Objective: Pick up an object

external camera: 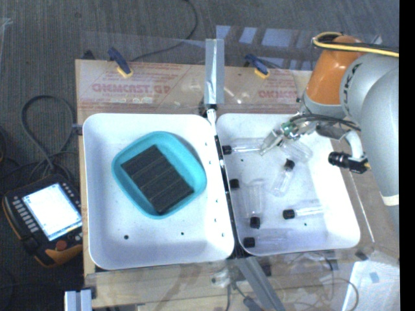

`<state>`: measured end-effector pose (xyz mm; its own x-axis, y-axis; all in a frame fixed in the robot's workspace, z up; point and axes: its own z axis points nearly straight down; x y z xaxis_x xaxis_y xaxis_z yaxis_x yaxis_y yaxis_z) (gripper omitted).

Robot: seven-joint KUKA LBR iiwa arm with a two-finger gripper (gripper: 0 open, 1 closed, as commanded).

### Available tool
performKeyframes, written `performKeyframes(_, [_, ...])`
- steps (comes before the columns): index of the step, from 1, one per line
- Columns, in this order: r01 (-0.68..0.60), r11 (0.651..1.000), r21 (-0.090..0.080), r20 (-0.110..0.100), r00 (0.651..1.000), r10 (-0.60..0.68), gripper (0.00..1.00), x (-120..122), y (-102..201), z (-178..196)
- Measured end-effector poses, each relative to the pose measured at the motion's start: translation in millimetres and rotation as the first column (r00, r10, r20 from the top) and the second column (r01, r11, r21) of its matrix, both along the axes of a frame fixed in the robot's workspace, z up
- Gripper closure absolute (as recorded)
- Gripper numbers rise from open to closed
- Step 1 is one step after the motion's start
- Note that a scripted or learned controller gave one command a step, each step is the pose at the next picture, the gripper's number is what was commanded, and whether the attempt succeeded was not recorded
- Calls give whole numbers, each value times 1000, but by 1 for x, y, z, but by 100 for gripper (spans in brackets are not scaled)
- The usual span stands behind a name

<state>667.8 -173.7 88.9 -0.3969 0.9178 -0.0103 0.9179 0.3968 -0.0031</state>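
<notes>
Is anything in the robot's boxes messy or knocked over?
A bit messy. In the right bin, several clear vials with black caps lie tipped on their sides, pointing every which way. In the left bin, a blue bowl holds a dark ridged block sitting crooked. Nothing looks spilled or broken.

The grey arm (379,109) is seen extended from the right, its end effector (280,135) held low and tilted leftward.
</notes>
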Motion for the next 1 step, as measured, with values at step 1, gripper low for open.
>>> performKeyframes(1, [0, 1000, 0, 0, 1000, 0, 0, 0, 0, 0])
